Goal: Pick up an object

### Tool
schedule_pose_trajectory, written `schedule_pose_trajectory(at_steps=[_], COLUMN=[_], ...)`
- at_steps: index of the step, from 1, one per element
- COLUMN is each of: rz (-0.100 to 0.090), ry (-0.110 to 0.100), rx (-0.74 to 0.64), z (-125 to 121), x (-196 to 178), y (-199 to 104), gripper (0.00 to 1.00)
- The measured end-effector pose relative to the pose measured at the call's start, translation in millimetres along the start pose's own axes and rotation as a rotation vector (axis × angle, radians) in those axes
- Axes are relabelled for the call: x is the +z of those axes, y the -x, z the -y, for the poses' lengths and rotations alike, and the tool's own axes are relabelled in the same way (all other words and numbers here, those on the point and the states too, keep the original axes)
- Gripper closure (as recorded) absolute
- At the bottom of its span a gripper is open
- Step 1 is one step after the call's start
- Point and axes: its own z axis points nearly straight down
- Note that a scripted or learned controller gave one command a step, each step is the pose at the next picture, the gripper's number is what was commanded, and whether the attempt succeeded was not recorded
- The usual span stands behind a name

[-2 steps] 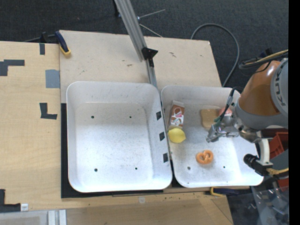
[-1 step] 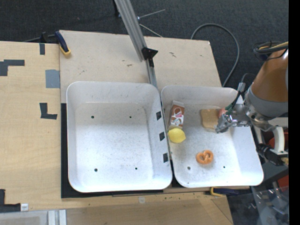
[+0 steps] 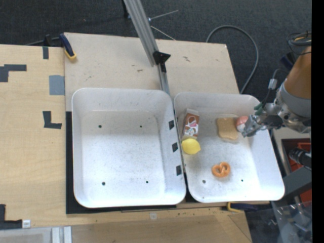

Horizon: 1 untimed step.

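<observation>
Wooden surface [image 3: 116, 59] carries two white bins. Nearest in the right bin [image 3: 263, 181] lies a pretzel [image 3: 221, 170], then a yellow lemon [image 3: 191, 146], a brown carton [image 3: 191, 124] and a tan sponge [image 3: 228, 127]. Farther right, the pincer [image 3: 251, 127] hovers beside a pink object [image 3: 242, 121]; its grip cannot be told. Left bin [image 3: 81, 151] sits alongside.

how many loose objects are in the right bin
5. Brown packet and yellow lemon by the left wall, tan slice mid-back, pink item beside the gripper, pretzel near the front. The gripper may hide more.
</observation>
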Motion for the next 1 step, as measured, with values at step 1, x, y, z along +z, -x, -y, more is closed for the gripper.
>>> schedule_pose_trajectory(at_steps=[1], rz=[-0.003], ry=[-0.005], rx=[-0.005], z=[-4.3], x=[10.9], y=[-50.0], gripper=[1.0])
